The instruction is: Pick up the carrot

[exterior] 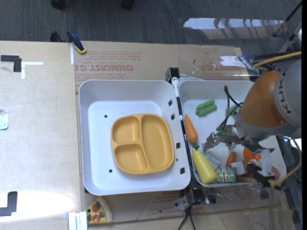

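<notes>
While you look for the carrot, note that it lies in the right bin, hard against that bin's left wall, just right of the frame's centre, its long axis running roughly up and down the picture. Nothing grips it. Just below it a yellow squeeze bottle lies tilted, its tip near the carrot's lower end. Above and to the right of the carrot you have a green bean pod, well apart from it.

To the right of the carrot, the gripper hangs over the middle of the right bin, beneath the orange band of the arm; you cannot tell from this view whether its jaws are apart or together, and no item is seen between them. It sits near the carrot without touching it.

Along the bin's lower edge you see a small can with a green label, and red and orange pieces at lower right, partly hidden by the arm's hardware, too obscured to name.

Left of the carrot, past the shared walls, the left bin holds a yellow three-compartment plate. A toy pizza slice lies on the bench below that bin.
</notes>
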`<state>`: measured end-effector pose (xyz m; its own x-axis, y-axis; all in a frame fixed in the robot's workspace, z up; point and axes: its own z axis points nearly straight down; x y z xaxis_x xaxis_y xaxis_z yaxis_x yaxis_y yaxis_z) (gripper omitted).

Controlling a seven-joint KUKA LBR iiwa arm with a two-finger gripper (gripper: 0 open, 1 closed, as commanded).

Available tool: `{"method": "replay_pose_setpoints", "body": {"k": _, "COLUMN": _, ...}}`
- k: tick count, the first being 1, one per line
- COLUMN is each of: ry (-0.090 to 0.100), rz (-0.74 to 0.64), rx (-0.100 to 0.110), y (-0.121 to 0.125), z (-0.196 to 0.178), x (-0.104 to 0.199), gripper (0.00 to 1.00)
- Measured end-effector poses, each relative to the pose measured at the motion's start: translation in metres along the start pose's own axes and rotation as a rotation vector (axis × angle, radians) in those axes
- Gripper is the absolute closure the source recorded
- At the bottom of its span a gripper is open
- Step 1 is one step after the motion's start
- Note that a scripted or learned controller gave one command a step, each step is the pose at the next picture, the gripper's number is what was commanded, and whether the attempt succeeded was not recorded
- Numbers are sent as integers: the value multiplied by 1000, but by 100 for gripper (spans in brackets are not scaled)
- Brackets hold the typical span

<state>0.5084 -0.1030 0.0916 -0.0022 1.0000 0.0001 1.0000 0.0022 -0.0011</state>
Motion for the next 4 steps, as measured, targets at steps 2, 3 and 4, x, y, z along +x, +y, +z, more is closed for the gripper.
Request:
{"method": "replay_pose_setpoints", "body": {"k": 2, "ry": -2, "rz": -229, "rx": -2, "y": 67, "z": -151, "x": 47, "gripper": 0}}
{"method": "replay_pose_setpoints", "body": {"k": 3, "ry": -2, "rz": -251, "rx": 0, "y": 62, "z": -100, "x": 105, "gripper": 0}}
{"method": "replay_pose_setpoints", "body": {"k": 4, "ry": -2, "rz": -280, "rx": 0, "y": 43, "z": -100, "x": 63, "gripper": 0}}
